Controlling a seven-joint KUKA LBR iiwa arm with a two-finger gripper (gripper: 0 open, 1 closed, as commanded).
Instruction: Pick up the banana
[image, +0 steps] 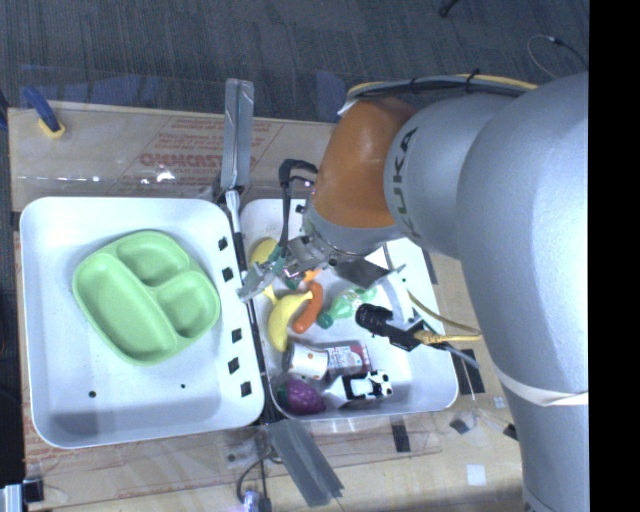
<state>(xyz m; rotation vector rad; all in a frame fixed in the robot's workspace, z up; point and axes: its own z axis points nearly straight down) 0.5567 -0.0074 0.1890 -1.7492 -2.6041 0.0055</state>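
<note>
The arm (480, 170) reaches in from three o'clock and bends over the right bin (440, 385), its orange band (362, 165) at the bin's twelve o'clock side. The gripper (285, 270) hangs low over the upper left part of that bin; whether it is open or closed cannot be told, since the wrist hides much of it. The banana (284, 312) lies in the right bin just below the gripper, at about six o'clock from it, touching an orange carrot (309, 307) on its three o'clock side. A purple fruit (304, 397) sits at the bin's six o'clock end. The left bin (60, 400) holds a green divided plate (145, 293).
</note>
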